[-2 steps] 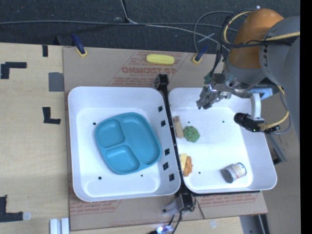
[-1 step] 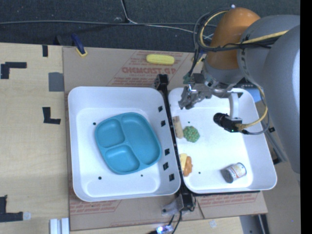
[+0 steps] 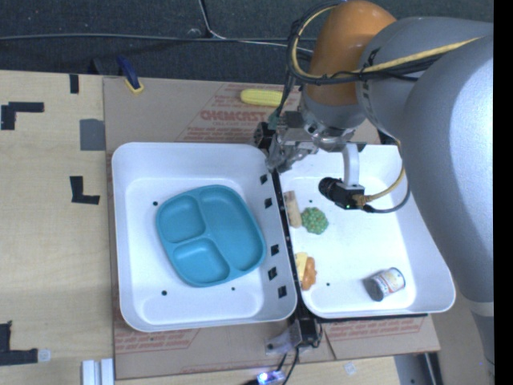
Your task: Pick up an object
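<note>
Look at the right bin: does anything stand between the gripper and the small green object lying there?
Nothing visible does. The gripper hangs over the divider at the far end of the right bin; the green object lies nearer the camera, with a tan piece beside it, not across the path.

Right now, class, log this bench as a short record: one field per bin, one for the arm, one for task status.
left bin: blue divided tray
right bin: green item, orange-yellow item, small can on its side
arm: wrist above the bins' shared wall
task status: all items lie in the bins
</note>
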### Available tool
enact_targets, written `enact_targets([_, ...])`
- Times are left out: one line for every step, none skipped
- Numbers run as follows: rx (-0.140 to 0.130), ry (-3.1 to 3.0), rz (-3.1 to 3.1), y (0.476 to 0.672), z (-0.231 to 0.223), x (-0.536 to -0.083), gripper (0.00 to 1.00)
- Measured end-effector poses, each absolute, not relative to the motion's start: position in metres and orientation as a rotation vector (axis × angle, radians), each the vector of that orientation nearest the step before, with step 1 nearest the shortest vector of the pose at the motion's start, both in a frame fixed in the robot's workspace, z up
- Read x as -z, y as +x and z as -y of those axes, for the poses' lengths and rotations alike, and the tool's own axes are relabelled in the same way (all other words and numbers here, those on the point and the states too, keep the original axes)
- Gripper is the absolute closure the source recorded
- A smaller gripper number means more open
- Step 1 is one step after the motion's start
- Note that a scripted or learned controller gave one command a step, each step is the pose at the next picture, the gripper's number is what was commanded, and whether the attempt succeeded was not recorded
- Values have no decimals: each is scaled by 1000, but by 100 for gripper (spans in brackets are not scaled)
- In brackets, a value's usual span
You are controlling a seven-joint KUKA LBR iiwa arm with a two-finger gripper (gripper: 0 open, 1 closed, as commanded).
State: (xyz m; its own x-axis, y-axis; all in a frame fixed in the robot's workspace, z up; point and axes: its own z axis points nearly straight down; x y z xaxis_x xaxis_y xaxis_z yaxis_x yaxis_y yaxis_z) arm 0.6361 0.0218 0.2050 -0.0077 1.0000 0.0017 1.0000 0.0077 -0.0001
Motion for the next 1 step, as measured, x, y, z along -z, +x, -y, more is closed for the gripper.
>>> enact_targets([-1, -2212, 2228, 636, -80, -201, 100])
